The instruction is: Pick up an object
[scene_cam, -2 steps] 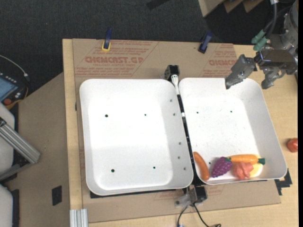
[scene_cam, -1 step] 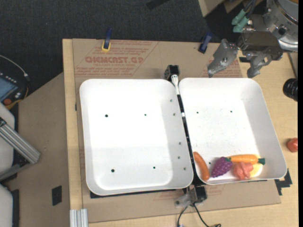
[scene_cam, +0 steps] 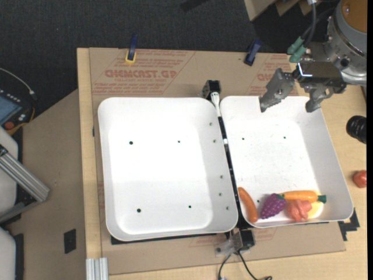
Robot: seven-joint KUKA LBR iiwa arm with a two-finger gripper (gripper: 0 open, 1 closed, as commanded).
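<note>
My gripper hangs open above the far edge of the right bin, with nothing between its two grey fingers. Toy food lies along that bin's near edge, well below the gripper: an orange sausage-like piece, a purple bunch of grapes, an orange carrot with a green tip, a pink piece and a pale yellow piece behind them.
The left bin lies beside the right one, parted by a black divider strip. Both rest on a brown cardboard sheet held by clamps. An orange thing and a black thing sit off the bins at right.
</note>
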